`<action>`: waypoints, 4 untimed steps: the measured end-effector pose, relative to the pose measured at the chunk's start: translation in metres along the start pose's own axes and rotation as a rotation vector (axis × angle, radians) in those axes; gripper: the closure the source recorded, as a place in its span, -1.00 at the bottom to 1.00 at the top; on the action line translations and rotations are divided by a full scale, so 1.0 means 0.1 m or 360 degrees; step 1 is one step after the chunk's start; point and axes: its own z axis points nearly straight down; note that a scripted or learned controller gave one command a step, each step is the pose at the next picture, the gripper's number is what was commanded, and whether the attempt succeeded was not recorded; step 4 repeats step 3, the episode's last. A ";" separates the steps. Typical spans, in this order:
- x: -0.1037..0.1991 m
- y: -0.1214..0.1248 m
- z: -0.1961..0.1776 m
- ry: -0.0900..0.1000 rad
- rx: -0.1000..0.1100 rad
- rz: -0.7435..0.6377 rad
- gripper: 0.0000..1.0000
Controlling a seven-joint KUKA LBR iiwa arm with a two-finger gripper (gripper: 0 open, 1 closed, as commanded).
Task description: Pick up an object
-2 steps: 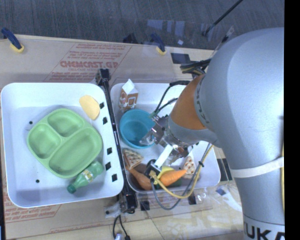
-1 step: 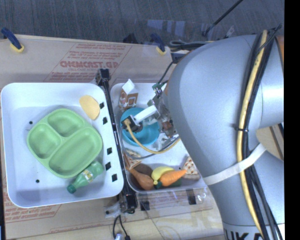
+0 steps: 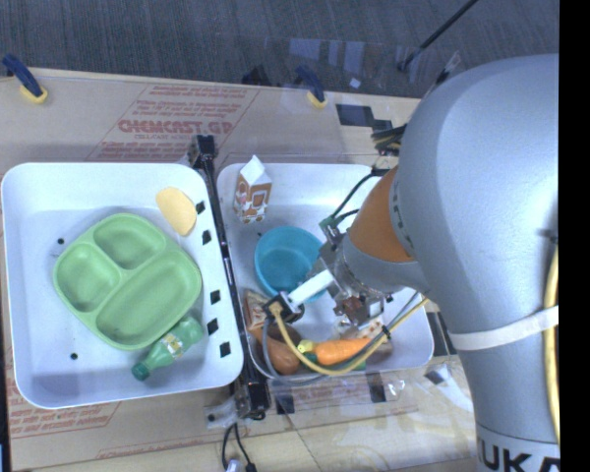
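The cardboard sheet (image 3: 177,126) reads "CHEMCAST GP"; the arm (image 3: 501,264) shows "UKA".

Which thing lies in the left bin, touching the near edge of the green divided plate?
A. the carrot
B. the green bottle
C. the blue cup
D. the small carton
B: the green bottle lies in the left bin against the plate; the carrot, cup and carton are in the right bin.

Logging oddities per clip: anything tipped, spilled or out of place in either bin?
Only a small one: the green bottle lies on its side in the left bin, against the green divided plate. The small carton in the right bin stands upright. No spill shows.
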 end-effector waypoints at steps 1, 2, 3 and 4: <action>0.52 -0.15 0.02 -0.0004 0.0011 -0.0033 -1.00; 1.04 0.14 0.03 -0.0071 0.0012 -0.0201 -1.00; 0.09 -0.18 0.01 -0.0008 0.0008 -0.0093 -1.00; 0.09 -0.18 0.01 -0.0008 0.0008 -0.0093 -1.00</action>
